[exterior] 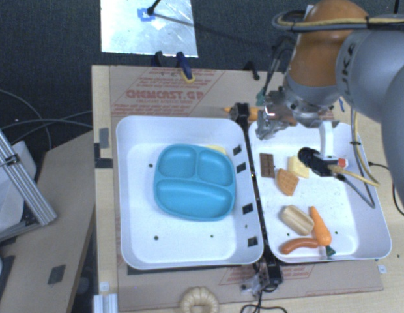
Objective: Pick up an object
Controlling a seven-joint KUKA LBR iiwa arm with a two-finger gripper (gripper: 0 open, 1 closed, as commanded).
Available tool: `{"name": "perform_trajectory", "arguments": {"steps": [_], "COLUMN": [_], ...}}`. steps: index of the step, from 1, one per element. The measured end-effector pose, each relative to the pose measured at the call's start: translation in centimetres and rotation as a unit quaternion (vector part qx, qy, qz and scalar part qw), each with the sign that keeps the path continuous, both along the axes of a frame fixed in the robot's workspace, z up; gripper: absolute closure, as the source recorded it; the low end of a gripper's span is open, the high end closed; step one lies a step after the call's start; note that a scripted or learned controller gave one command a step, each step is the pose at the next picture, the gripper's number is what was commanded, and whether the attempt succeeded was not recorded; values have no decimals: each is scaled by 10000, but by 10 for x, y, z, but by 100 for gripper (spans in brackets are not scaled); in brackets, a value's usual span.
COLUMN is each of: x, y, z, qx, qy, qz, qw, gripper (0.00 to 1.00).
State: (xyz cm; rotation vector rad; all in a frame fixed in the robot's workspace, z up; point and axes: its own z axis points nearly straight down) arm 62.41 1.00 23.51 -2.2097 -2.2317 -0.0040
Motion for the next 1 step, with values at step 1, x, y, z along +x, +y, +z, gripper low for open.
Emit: {"name": "perform_trajectory", "arguments": {"steps": [1], "x": [0], "y": [-1], "z": [-20], "qx": [-14], "qy": [8], "qz": [-31], "qw": [10000], "gripper": [100]}}
